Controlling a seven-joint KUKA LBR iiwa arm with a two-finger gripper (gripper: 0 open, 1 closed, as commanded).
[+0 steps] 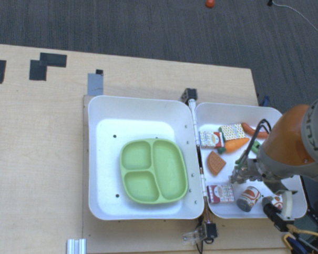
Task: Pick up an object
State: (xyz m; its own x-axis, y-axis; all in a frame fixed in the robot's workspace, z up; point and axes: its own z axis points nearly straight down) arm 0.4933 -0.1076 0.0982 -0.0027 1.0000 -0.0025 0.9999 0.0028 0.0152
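Can (248, 199): one short metal cylinder was seen on its side in the right bin (234, 213), long axis running lower-left to upper-right.
Cartons: three small printed boxes were counted in that bin.
Gripper (242, 174): it was seen just above the can; the fingers' state could not be told.
Carrot (235, 145): one tapered orange piece was seen, tip pointing left.
Plate (154, 171): one smooth green three-compartment plate was seen in the left bin (103, 147).

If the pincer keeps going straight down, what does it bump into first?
Probably the small can lying on its side, or bare floor of the right bin beside it. The pincer hangs just above them; depth is hard to judge from this slanted view.
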